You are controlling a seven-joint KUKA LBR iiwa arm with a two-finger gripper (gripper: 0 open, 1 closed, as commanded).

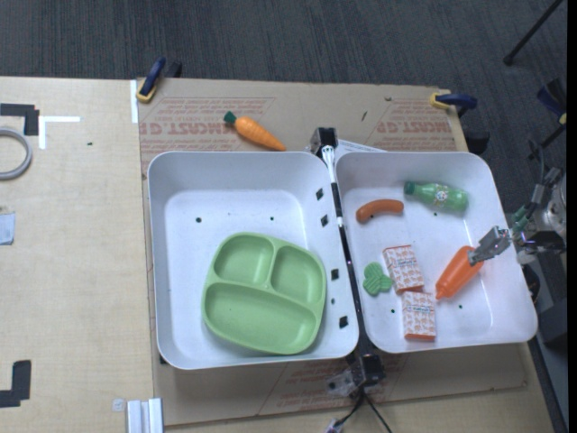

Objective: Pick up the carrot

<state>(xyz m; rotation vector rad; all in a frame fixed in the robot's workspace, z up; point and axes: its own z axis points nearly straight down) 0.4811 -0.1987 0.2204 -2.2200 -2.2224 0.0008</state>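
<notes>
Red lettering is printed on the cardboard sheet [297,115] laid under the bins, but it is seen upside down and only partly, so it cannot be read with confidence. Printed faces are carried by the two small snack boxes [403,268] and [419,316] in the right bin [505,327]; their text is too small to be made out. A pale label is wrapped round the green bottle [436,195], and nothing on it can be read.

Two carrots are seen. One carrot [459,272] lies tilted in the right bin, near its right wall, its thick end touching or just beside the claw [494,243]. The other carrot [254,131] lies on the cardboard behind the left bin [171,269], outside both bins.

The claw is reached in over the right rim of the right bin, and most of the arm is cut off at the picture's edge. Its tip is small and grey against the bin, and how far it is parted cannot be told, nor whether the carrot is gripped.

A sausage [380,208] and a small green toy [378,279] also lie in the right bin. A green divided plate [265,294] sits in the left bin. Blue clamps [151,78] and [453,101] are fixed at the back corners of the cardboard on the counter [63,269].
</notes>
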